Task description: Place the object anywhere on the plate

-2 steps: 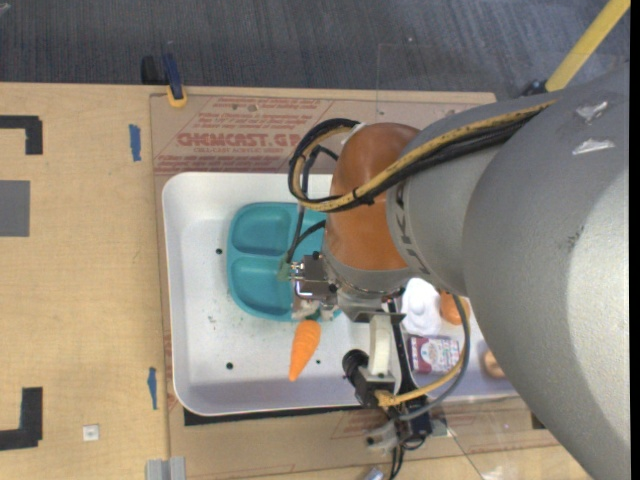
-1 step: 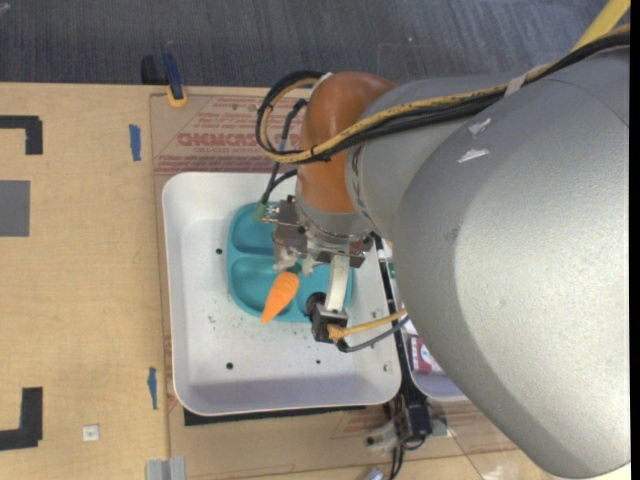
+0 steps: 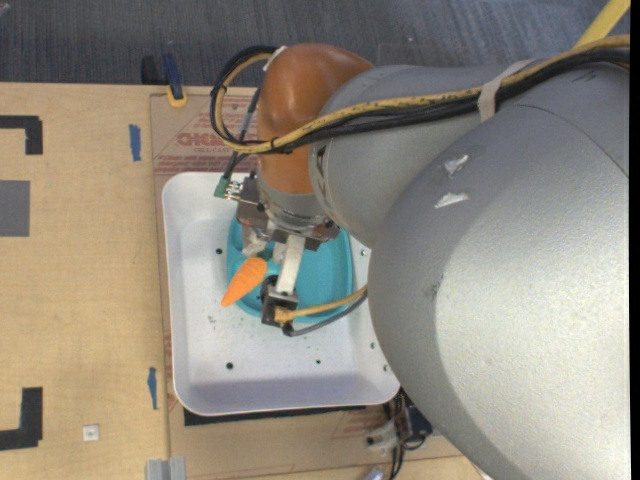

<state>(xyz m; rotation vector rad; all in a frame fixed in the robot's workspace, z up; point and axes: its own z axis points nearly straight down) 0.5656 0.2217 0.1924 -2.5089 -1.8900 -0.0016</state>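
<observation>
Carrot (image 3: pixel 243 281), orange and tapered, sits at centre-left of the frame inside the white bin (image 3: pixel 200 353). Thick end is over the left rim of the teal plate (image 3: pixel 338 268); the tip points lower left, out over bare bin floor. Gripper (image 3: pixel 262 246) is directly above the thick end, close to or touching it. Cannot tell whether the claw is released or clenched, since the wrist and cables cover it from this angle, so no grasp is confirmed. Judgement: placement is borderline, with the carrot straddling the rim rather than lying on the plate. To do this step well, carry the carrot rightward in the frame toward the plate's middle, keep it low, and let go only once its whole length is over teal. A tapered shape tends to roll in an arc and could slip off the shallow edge. Writing: red print on the cardboard sheet (image 3: pixel 195 138) above the bin's upper-left corner, partly crossed by cables, with letters too broken to read with confidence. No brand is visible on the plate or carrot.
</observation>
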